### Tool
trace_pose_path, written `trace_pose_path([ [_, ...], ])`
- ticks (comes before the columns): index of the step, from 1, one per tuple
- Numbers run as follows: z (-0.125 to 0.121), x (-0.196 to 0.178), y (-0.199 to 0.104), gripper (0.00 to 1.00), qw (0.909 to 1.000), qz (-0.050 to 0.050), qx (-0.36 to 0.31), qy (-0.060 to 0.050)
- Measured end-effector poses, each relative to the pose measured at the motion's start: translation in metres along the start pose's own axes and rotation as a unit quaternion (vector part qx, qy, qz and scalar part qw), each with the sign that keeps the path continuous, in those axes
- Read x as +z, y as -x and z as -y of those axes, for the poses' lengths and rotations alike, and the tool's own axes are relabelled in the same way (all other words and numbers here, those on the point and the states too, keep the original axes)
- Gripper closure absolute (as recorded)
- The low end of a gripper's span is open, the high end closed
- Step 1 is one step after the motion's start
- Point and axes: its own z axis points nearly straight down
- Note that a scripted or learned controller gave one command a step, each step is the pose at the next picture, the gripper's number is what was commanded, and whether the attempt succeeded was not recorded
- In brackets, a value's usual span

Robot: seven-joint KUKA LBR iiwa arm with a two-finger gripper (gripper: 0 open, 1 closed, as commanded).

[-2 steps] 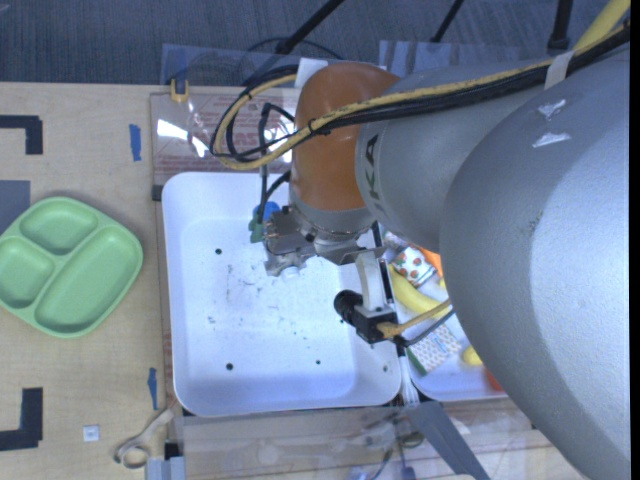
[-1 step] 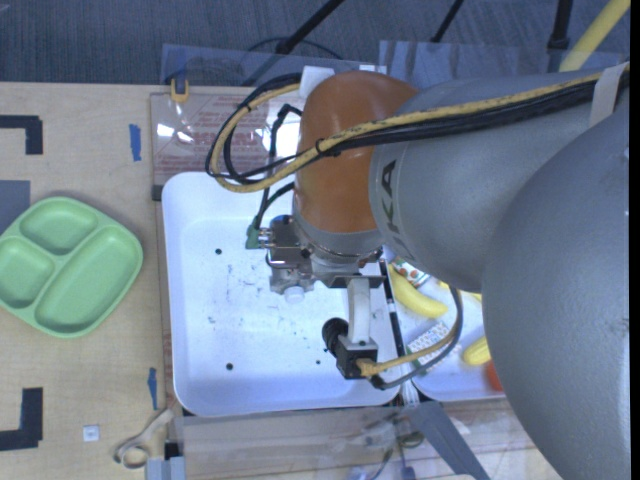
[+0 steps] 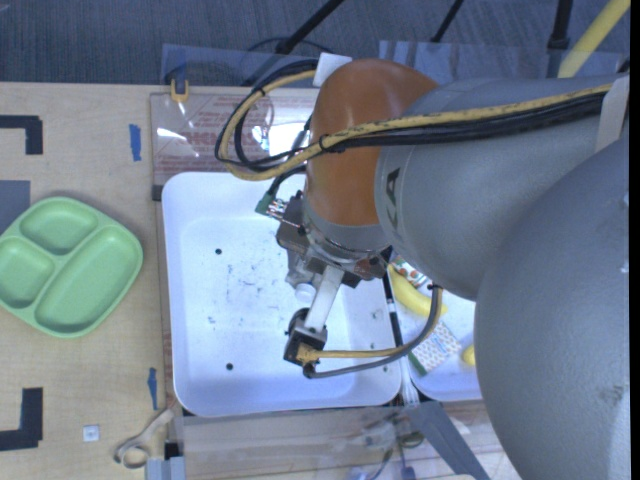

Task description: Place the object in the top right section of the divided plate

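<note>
A grey robot arm with an orange band (image 3: 350,138) above its wrist looms over the right half of the frame, reaching down into a shallow white plastic bin (image 3: 215,298). Its gripper (image 3: 312,268) hangs low over the middle of that bin's scuffed floor, close to the surface. From this angle the wrist hides it, so whether it is open or closed, and whether it holds anything, cannot be told. Black and yellow cables (image 3: 240,133) loop from the arm across the bin's far edge.

At far left, a pale green three-section divided plate (image 3: 65,265) lies on the light wooden bench (image 3: 90,368), well apart from the bin and the gripper. Black tape corners (image 3: 25,133) and strips of blue tape (image 3: 135,143) mark the bench. A clear plastic sheet (image 3: 200,128) lies just beyond the bin's far rim.

To the right of the gripper, in the second white bin (image 3: 445,388), a yellow curved banana-shaped object (image 3: 415,296) lies partly hidden under the arm. Near it are a white packet with a speckled pattern (image 3: 438,348) and a small yellow piece (image 3: 467,356) at the arm's edge.

Beyond the bench, grey-blue carpet (image 3: 150,8) carries black stand legs (image 3: 330,8) and a slanting yellow pole (image 3: 600,18).
</note>
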Motion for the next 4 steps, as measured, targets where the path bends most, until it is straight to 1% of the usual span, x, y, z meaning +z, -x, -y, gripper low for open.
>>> trace_pose_path([
  [1, -0.024, -0.076, -0.016, 1.0, 0.9992, 0.0, 0.041, -0.001],
  [2, -0.007, -0.112, -0.037, 1.0, 0.9848, -0.001, 0.174, 0.0],
  [3, -0.007, -0.112, -0.036, 0.0, 0.9847, -0.001, 0.174, 0.0],
  [4, -0.008, -0.122, -0.037, 1.0, 0.9847, -0.002, 0.174, 0.0],
])
